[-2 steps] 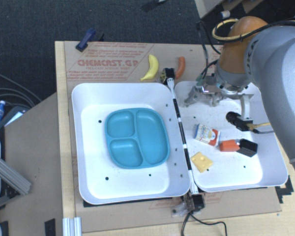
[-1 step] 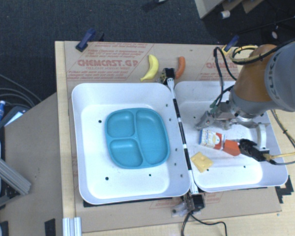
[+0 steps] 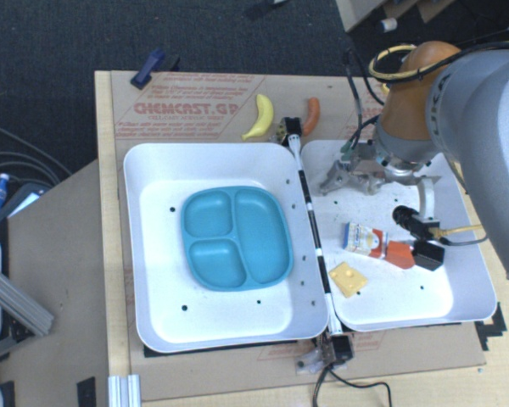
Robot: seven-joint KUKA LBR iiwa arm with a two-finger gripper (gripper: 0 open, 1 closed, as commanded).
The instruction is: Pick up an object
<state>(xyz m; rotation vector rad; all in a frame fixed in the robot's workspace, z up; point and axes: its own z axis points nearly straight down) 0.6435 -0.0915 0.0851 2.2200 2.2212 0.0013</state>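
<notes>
In the right bin lie a white, blue and red packet with an orange-red end, and a yellow cheese-like wedge near the bin's front left. My gripper hangs low over the bin's far left corner, behind the packet and apart from it. Nothing shows in its grasp. The grey arm with its orange band comes in from the right above it. A blue divided plate rests in the middle of the left bin.
On the bench behind the bins lie a yellow banana, an orange carrot-like piece and a small black item. A blue object sits at the bench's far left corner. Cables run off the left side.
</notes>
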